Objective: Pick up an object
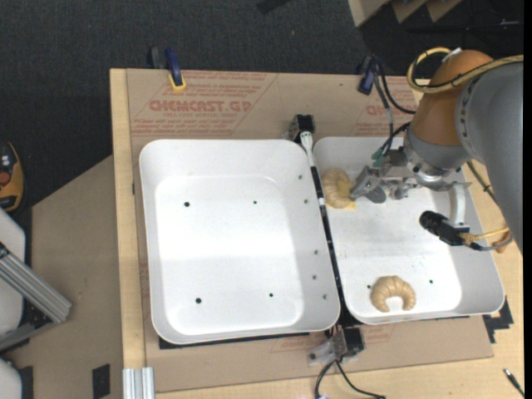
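Croissant-shaped object (392, 293) lay in the right bin (474, 298), near its front edge, well apart from your gripper (363, 189). A second object, a pale yellowish lump (337, 188), sat against that bin's left wall, close to the divider between the bins. Your arm (478, 106) reached in from the right, with the orange band (445, 98) above the wrist, and the gripper was low over the back-left part of the right bin, its tip just beside the pale lump, on the lump's right side. You could not tell from this angle whether the tool was spread or pressed together, and nothing was visibly between its tips; contact with the lump could not be judged either. A black cable piece (439, 226) hung from the wrist over the bin's middle. The left bin (166, 173) showed bare white floor with a few small dark dots. Both bins rested on a brown board (208, 98) with red printing, clamped at the back edge by a blue and yellow clamp (173, 69).
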You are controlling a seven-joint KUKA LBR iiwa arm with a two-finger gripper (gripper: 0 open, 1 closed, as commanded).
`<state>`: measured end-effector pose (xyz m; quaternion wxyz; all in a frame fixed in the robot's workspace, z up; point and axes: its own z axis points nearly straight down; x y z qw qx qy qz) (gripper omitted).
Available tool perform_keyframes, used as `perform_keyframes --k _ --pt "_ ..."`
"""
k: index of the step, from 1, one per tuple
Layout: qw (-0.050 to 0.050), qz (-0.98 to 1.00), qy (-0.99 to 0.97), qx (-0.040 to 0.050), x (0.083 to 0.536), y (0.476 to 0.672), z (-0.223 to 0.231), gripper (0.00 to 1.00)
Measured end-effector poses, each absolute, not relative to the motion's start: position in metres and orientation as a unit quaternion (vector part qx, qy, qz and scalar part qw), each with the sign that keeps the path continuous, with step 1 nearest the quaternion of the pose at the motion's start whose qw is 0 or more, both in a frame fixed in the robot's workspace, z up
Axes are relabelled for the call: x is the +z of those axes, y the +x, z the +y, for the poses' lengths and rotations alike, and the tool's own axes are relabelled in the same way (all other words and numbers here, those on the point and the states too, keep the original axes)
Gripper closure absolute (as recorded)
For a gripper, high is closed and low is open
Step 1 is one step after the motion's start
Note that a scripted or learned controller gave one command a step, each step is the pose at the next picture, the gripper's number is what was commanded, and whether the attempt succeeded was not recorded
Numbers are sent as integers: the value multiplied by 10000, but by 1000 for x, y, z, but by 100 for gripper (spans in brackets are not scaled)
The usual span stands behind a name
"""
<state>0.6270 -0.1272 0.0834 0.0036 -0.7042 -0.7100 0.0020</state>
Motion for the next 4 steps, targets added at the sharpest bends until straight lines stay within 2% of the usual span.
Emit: perform_keyframes --k 1,2,3,4 --pt "-21 -7078 -7064 -7 85 641 -133 0" --pt "-33 -7082 -7060 -10 96 641 -133 100" --pt "-44 -7092 -7050 -37 172 670 -89 100" --pt "20 -7109 -7033 -15 186 654 18 100"
